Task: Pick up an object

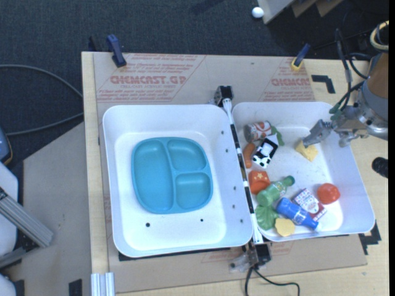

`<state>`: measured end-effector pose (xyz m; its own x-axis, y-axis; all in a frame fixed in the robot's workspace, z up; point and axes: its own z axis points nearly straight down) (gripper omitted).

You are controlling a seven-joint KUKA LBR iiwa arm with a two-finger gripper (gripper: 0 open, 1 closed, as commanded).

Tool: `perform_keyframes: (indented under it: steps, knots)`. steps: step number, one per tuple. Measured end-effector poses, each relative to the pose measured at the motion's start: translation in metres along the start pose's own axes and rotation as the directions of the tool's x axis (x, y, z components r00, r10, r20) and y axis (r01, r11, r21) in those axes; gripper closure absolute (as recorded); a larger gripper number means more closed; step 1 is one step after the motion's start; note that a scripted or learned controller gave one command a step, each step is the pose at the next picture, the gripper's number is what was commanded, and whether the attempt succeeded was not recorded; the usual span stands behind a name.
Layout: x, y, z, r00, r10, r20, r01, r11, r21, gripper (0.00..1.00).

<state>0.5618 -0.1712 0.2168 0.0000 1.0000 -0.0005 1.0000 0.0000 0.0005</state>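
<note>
Printed text, red, on the brown protective sheet [185, 79] covering the bench, along its far edge: "CHEMCAST GP", repeated above the left bin and again above the right bin. Smaller lines beneath it are illegible. Can [260, 130] label: unreadable.

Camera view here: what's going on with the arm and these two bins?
The arm's gripper is low over the right bin, next to a yellow wedge, with nothing visibly between its fingers. The other small toys lie piled along that bin's left and front. The left bin holds a blue divided plate.
</note>
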Motion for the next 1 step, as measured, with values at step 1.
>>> perform_keyframes:
  steps: [1]
  knots:
    - [-0.0002, 0.0304, 0.1316, 1.000, 0.000, 0.001, 0.000, 1.000, 0.000, 0.00]
